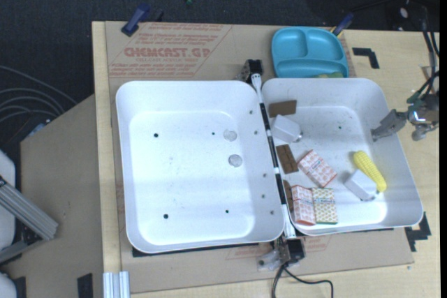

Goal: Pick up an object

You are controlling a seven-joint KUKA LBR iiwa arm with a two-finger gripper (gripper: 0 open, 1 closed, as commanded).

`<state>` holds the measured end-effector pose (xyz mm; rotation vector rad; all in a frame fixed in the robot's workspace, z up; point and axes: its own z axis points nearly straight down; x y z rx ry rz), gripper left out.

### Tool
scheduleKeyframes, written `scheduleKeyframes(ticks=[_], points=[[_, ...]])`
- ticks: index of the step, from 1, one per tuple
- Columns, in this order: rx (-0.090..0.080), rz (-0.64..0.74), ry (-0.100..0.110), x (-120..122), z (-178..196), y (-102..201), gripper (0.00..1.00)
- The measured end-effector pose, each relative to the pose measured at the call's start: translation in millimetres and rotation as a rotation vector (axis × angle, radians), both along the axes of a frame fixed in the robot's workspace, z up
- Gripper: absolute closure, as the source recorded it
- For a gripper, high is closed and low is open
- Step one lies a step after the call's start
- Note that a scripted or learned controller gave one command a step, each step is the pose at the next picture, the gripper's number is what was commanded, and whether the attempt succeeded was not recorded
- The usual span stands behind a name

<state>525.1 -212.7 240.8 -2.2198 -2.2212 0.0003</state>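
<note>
1. The grey metal two-finger gripper [397, 121] hangs at the right white plastic bin's [400, 202] far rim; I cannot tell its jaw state, and nothing shows between them.
2. Nearest below the jaws lies the yellow plastic corn cob [369, 170], ungrasped.
3. Farther off, the pink patterned cartons [314, 195] wait; picking remains entirely undone.

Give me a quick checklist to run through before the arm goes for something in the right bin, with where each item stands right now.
1. Things to pick lie in the right bin: ok; the corn cob, small boxes and white blocks are there.
2. Corn cob stands free of its neighbours: not ok; a white block touches it.
3. Gripper is over the right bin: ok; it sits at the bin's right rim.
4. Fingers open: cannot tell.
5. Gripper holds nothing: cannot tell.
</note>
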Motion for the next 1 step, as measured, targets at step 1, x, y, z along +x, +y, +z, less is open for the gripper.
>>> scheduleKeyframes(ticks=[1], points=[[0.001, -0.001, 0.002, -7.7, -120.6, -10.6, 0.0]])
